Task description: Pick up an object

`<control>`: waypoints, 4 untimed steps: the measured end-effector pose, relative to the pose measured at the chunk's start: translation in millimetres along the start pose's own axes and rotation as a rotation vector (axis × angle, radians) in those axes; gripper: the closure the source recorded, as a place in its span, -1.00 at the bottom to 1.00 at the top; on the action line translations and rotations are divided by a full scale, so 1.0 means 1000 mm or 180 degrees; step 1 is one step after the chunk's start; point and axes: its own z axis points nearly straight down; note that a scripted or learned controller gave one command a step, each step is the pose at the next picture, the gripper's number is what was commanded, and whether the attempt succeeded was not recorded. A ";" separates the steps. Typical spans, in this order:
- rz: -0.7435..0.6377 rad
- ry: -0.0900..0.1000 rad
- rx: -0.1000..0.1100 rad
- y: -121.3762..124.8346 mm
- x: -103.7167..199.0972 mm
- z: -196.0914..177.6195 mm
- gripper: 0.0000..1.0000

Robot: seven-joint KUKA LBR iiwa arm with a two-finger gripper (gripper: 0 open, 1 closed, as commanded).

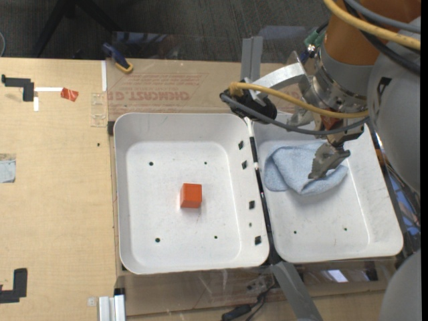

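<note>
Pale blue cloth (301, 171) lies crumpled in the right bin (374, 239), and the claw (323, 167) sits low on its right fold, fingers drawn nearly together, seemingly pinching fabric, while the orange block (191, 195) waits in the left bin (134, 246).

- Arm (374, 39) enters from the upper right of the camera view; grey housing fills the right edge, the orange band sits at the top.
- Wrist is angled downward and toward the left, with a metal flange ring below the orange section.
- Yellow and black cables loop over the wrist; one yellow cable runs out leftward to a black connector.
- Gripper (326, 165) hangs below the flange, pointing down and slightly left, low over the right side of the bench.
- Dark fingers (330, 158) taper close together toward the tips.
</note>
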 end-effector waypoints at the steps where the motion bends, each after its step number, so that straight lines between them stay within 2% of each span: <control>1: 0.0011 -0.0006 -0.0013 0.001 0.001 -0.009 1.00; 2: -0.0017 -0.0010 -0.0001 0.071 -0.003 0.001 1.00; 3: -0.0009 -0.0017 0.0005 0.136 0.050 0.096 1.00; 4: -0.0013 -0.0017 0.0009 0.164 0.096 0.227 1.00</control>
